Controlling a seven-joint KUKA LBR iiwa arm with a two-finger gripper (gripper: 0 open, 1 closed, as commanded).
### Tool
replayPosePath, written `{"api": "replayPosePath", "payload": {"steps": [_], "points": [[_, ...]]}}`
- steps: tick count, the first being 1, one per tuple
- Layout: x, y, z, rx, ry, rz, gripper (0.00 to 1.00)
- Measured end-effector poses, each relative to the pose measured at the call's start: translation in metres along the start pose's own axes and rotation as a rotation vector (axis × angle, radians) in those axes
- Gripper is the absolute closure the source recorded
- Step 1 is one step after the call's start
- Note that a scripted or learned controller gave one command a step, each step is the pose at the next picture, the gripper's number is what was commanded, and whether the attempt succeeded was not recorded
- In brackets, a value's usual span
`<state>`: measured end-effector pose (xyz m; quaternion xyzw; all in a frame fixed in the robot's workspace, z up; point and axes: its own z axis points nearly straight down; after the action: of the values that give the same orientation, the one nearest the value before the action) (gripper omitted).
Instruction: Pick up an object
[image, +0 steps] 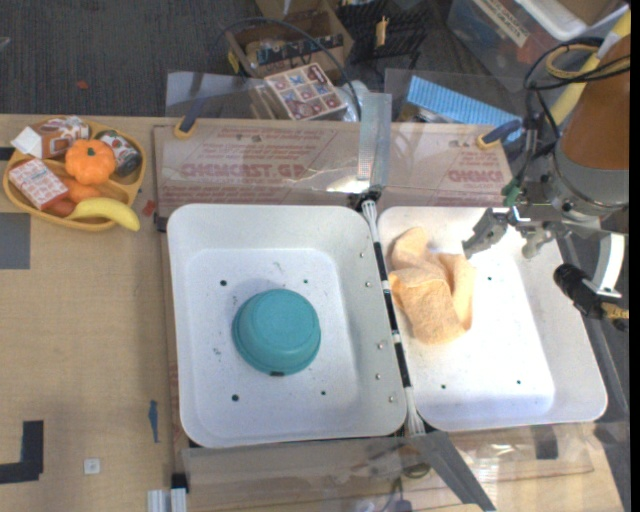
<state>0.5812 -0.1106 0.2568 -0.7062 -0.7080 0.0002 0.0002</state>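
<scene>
the task's thing looked to be the orange sponge pieces (432, 290), a soft, porous clump of pale orange foam with rough torn edges, lying in the right bin (520, 390) against its left wall, just beside the divider between the bins. one rounded lump sat toward the bin's far side, a blockier chunk lay nearer, and a thinner slab leaned at their right.

the gripper (500, 235) hung over the far part of the right bin, just right of the sponge and apart from it, with nothing between its fingers; the two dark metal fingers stood splayed apart.

the left bin (200, 250) was smooth white plastic with rounded corners and small dark holes, and it held a teal bowl (277, 331) turned upside down, round and matte.

on the wooden bench at far left sat a yellow dish (20, 190) of toy food, among it a small orange pumpkin (90, 161) and a banana (105, 210).
</scene>
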Motion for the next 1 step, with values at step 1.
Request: {"api": "replayPosePath", "payload": {"steps": [1], "points": [[-0.0155, 0.0353, 0.1328, -0.001, 0.0, -0.028, 0.0]]}}
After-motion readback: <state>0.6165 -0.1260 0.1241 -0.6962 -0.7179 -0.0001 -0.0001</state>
